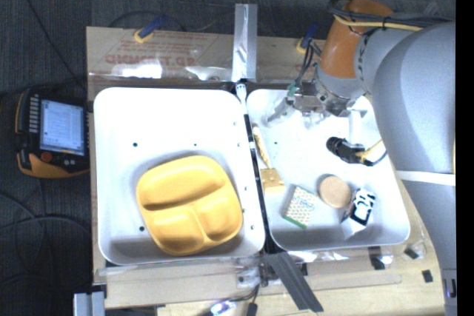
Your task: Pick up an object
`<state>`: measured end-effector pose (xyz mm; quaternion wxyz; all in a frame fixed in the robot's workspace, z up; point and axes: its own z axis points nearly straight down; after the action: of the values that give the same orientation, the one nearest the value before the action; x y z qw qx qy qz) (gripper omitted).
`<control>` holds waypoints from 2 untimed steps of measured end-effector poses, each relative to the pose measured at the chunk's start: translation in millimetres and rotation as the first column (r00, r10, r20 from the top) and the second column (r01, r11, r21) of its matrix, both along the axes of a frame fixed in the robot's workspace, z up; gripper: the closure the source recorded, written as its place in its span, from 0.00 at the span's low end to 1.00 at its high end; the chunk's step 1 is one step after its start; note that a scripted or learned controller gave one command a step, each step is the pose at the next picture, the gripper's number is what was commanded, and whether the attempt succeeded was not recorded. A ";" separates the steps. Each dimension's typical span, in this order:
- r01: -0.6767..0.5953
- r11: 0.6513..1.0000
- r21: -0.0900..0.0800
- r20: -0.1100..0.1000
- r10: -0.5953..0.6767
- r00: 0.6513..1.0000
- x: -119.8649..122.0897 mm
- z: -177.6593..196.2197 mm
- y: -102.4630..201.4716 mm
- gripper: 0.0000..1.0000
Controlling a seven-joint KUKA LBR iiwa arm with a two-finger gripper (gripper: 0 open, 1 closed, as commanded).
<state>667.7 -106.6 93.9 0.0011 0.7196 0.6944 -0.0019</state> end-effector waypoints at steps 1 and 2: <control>-0.061 0.998 0.000 0.000 0.061 0.998 0.4 51.0 -64.4 0.00; -0.215 0.977 -0.003 0.008 0.215 0.977 3.0 -4.7 -2.1 0.00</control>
<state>670.7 -108.7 89.2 0.0047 0.6403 0.7681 0.0004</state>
